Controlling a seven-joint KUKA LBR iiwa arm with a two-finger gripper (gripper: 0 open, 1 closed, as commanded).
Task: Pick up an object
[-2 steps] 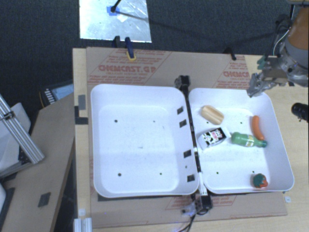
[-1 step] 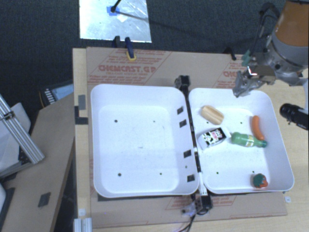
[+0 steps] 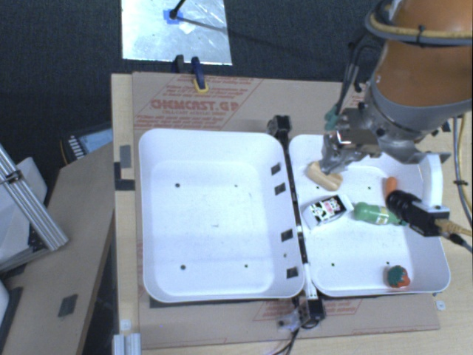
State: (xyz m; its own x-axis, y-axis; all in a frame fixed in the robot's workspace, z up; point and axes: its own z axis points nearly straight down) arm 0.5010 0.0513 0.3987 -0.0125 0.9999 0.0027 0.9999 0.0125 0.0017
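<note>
Gripper (image 3: 332, 163) over smooth tan oblong block (image 3: 324, 177) | finger state unclear | glossy white bin (image 3: 436, 272)

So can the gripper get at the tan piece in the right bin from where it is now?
Probably yes. The gripper hangs right over the tan piece near the right bin's far left corner, and nothing lies on top of it; the black-and-white card sits apart, nearer the camera.

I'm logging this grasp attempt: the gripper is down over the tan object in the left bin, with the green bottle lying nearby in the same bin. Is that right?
Not quite: it is the right bin, not the left. The camera view shows the gripper down over the tan object there, with the green bottle lying nearby in the same bin.
</note>
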